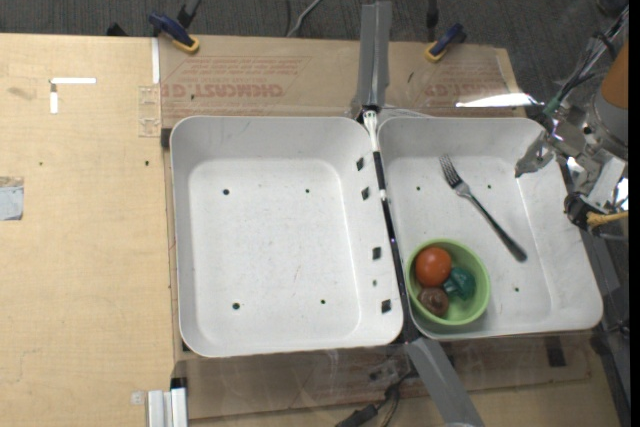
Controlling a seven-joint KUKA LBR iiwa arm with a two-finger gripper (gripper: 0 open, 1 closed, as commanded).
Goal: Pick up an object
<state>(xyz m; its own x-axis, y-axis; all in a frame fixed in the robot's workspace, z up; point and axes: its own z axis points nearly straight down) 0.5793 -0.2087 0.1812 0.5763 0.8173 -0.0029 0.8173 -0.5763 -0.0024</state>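
Two bins [200, 245], gripper [540, 155] at rim

Cut off and unclear at the right edge

The tool [590, 170] is cropped by the frame's right edge, its fingers lost among cables and glare. Below and left of it, the green bowl [450, 283] holds small brown and teal items too tiny to identify.

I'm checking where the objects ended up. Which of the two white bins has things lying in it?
The right bin, nearest the arm: it holds a fork and a green bowl with small items inside. The left bin shows just its white floor.
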